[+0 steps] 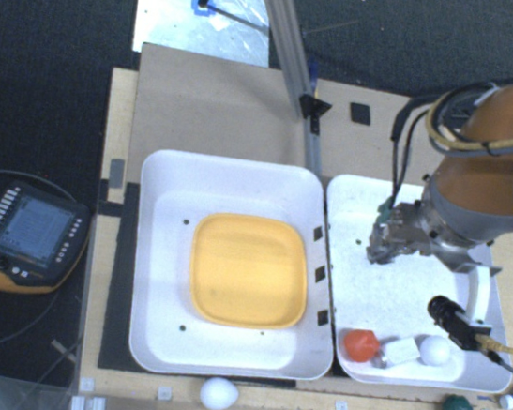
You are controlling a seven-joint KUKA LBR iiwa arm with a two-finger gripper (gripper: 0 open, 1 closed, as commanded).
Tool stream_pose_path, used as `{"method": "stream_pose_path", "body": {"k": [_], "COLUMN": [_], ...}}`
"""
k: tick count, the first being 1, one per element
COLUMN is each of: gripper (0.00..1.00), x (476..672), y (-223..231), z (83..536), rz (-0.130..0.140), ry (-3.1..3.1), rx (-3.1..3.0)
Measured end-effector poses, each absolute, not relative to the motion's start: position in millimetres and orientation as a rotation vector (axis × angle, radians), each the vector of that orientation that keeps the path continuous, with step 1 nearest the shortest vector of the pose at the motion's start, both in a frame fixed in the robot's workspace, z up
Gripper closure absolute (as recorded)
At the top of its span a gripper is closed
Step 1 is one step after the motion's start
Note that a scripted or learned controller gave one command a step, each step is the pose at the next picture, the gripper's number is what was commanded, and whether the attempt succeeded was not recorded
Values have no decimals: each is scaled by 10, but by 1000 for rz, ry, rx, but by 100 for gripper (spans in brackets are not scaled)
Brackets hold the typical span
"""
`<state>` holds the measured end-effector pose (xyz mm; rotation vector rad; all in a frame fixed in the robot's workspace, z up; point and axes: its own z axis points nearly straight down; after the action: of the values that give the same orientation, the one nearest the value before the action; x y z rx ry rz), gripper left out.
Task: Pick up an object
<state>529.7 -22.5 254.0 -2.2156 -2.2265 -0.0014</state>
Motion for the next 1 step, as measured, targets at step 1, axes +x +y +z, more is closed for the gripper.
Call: {"method": "stream_pose_path", "body": {"k": [1], "gripper": [100], "x": [5439], "y": [268], "z": [2566], "rz": [-2], "ry": [-2227], "rx": [-2216]}}
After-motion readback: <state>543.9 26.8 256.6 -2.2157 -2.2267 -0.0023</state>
